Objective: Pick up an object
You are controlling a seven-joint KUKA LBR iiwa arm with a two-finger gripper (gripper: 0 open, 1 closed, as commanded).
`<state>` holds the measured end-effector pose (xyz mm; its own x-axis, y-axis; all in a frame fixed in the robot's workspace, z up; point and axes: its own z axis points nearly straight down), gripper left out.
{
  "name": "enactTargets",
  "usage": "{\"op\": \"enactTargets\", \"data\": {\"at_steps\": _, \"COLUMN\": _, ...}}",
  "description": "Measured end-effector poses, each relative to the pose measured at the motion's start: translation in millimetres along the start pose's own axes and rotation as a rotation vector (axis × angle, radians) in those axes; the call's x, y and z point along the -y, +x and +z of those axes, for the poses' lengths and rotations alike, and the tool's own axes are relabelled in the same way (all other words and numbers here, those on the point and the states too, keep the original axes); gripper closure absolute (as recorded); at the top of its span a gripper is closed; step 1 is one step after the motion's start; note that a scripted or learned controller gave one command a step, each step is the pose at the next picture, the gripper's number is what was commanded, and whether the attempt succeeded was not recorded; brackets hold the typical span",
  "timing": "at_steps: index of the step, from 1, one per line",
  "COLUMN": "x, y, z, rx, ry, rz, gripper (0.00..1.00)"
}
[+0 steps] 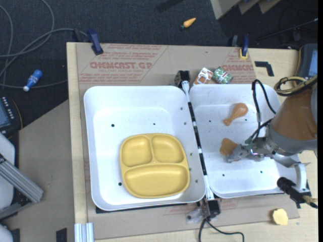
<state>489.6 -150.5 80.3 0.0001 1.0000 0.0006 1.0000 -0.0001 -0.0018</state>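
The tool sits low in the right bin, touching a small brown piece just up-left of it — grip state I cannot tell.

Light falls evenly from above, bright on the bench and dim on the dark floor at the far side and left. The two white bins are the brightest parts, close to washed out, so their inner walls show only as faint grey shading. The yellow plate casts a thin soft shadow along its near edge. The arm at the right looks slightly smeared, its orange band soft-edged. Overall sharpness is modest, with grain; small printing on the brown board is just readable. Straight edges bend a little toward the corners.
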Motion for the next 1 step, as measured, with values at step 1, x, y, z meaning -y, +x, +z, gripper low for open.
{"op": "enactTargets", "data": {"at_steps": 1, "x": -56.2, "y": 87.8, "z": -111.1, "rx": -0.001, "ry": -0.017, "rz": -0.013, "gripper": 0.00}}
